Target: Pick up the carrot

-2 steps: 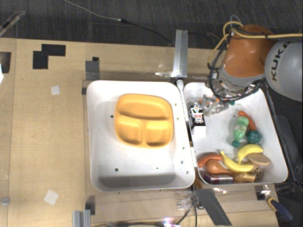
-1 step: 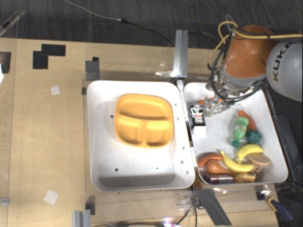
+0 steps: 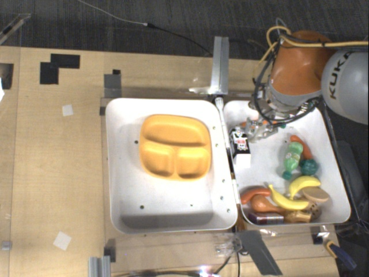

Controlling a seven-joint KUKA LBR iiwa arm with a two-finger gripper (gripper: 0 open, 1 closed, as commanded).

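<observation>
Two white bins on the counter [image 3: 52, 172].

Left bin [image 3: 124, 154]: one yellow divided tray [image 3: 174, 146], nothing else of note. Not part of the job.

Right bin [image 3: 337, 195]: the gripper [image 3: 258, 128] sits low in the far left corner, close to the wall between the bins, under the orange wrist. Wide or narrow, I cannot tell; cables and wrist hide the working end. Nothing seen held.

The carrot [image 3: 302, 145], as I read it, is the short orange-red piece further right in the same bin. It lies against the far side of a green toy [image 3: 292, 157], which covers most of it. A teal ball [image 3: 309, 167] sits just beside them.

- Bearing: the carrot lies to the right of the gripper and slightly nearer the camera, with bare bin floor between them.
- Long axis: the exposed part runs at a slant, from far-left to near-right. Judged from a small patch, so uncertain.
- A banana [image 3: 295, 190] and other toys are heaped along the near wall, apart from the carrot.

Judgement: the coming move is a sideways shift right, then a descent. The jaws should close across that slant, and the green toy touching the carrot will likely crowd one side.
</observation>
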